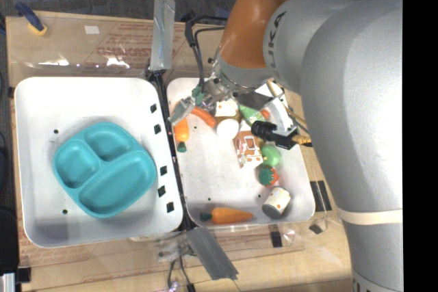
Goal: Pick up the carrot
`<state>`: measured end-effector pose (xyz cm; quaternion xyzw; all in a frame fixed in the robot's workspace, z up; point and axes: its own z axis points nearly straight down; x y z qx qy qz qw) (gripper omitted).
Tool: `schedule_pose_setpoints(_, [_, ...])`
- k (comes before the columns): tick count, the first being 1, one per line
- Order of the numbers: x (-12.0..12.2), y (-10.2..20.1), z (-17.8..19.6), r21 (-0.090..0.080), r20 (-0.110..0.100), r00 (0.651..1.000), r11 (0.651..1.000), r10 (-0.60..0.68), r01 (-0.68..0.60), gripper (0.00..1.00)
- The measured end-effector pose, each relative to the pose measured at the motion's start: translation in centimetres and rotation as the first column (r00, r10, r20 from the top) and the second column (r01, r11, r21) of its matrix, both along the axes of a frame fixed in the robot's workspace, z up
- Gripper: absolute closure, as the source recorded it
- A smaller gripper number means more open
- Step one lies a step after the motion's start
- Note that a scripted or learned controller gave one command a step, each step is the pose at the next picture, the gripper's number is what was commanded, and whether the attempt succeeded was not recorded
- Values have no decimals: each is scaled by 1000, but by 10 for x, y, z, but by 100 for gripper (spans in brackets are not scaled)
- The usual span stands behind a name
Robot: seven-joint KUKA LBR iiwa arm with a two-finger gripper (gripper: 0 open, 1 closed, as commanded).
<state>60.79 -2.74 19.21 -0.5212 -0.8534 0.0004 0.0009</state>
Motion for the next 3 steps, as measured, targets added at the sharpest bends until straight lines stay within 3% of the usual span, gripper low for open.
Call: schedule_pose_setpoints(3, [0,0,0,0,0,1000,1000,0,0,0])
